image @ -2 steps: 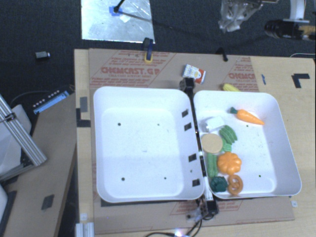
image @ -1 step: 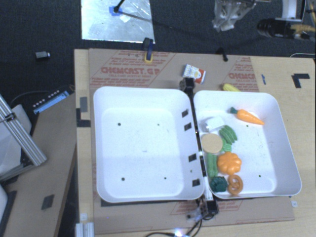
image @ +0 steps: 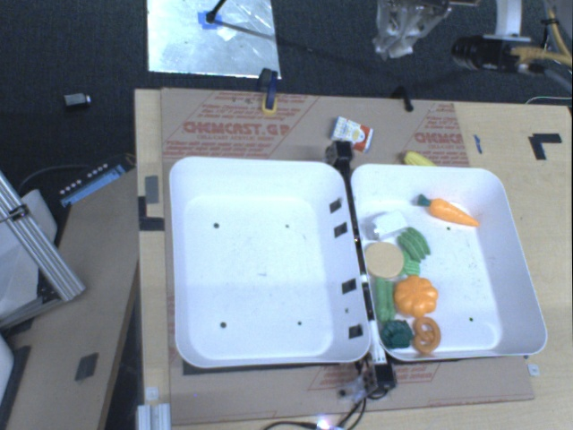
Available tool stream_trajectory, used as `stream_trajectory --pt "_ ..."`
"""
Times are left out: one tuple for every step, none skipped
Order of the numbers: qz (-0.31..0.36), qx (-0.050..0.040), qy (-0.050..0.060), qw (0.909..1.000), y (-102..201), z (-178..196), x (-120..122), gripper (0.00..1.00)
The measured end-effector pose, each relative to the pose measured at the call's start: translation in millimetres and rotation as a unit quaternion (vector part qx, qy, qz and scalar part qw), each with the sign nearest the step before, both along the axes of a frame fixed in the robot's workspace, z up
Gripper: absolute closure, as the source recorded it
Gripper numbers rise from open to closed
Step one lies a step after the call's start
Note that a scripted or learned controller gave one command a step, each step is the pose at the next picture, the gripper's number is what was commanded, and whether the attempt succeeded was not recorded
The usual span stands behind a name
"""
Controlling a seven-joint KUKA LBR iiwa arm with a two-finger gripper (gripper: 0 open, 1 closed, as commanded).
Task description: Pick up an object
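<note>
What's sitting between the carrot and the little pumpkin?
In the camera view, a green ridged vegetable lies between the carrot and pumpkin.

Beyond the bench: shiny square metal sheet (image: 213, 25) on dark carpet.
Bench's far edge: blue and yellow clamp (image: 268, 91).
Behind the bins: small red-and-white packet (image: 353, 133) on brown printed cardboard (image: 237, 128).
Left: slanted aluminium rail (image: 36, 245).

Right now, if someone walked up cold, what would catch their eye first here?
Probably the orange pumpkin and the carrot, bright against the right bin, with the other toy foods crowded along its left wall. The gripper sits at the picture's top, beyond the bins.
</note>
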State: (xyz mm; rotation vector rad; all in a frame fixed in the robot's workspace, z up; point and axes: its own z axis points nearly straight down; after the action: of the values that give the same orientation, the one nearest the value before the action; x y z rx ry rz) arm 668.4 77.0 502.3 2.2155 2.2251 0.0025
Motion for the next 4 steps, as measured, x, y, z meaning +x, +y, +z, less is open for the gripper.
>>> stream_trajectory --pt "0.000 0.0000 0.000 1.0000 14 -4 0 1.00" --pt "-0.002 -0.0011 0.009 1.0000 24 -263 -3 1.00" --pt "0.001 0.0016 -0.006 1.0000 40 -150 2 1.00" --pt "0.002 0.0030 -0.009 1.0000 63 13 -48 1.00"
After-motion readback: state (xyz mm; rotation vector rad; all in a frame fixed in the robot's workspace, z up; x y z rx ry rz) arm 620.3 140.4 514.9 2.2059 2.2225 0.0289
